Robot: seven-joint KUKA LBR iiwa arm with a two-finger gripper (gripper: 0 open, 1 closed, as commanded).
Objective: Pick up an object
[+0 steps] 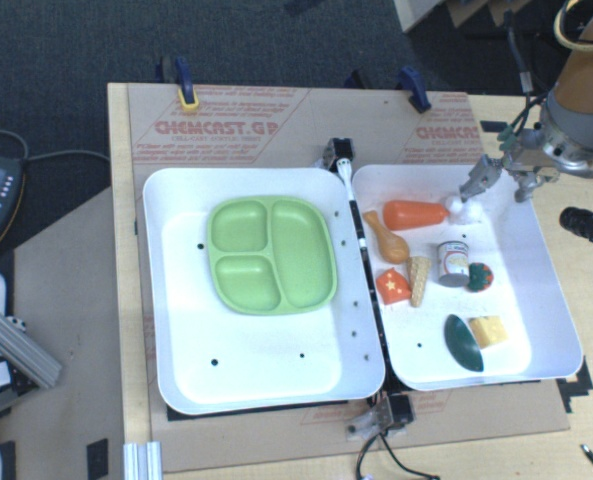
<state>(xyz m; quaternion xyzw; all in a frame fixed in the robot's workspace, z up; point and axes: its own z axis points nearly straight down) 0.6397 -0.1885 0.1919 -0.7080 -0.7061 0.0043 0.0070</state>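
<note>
a: where is the tool (498,181)?
b: over the upper right corner of the right bin (546,268), on the grey arm (576,118) coming in from the right. its two fingers stand apart, with nothing between them

a: and the things to pick?
b: all in the right bin. an orange carrot (413,212) lies near the top, just left of the tool's lower finger. a tan drumstick (387,238) sits below it, then a small can (453,259), a red and green piece (479,276), a cone (417,280), an orange wedge (393,286), a dark green piece (464,342) touching a yellow block (490,331)

a: the left bin (176,348)?
b: it holds a green divided plate (273,255), lying flat
</note>
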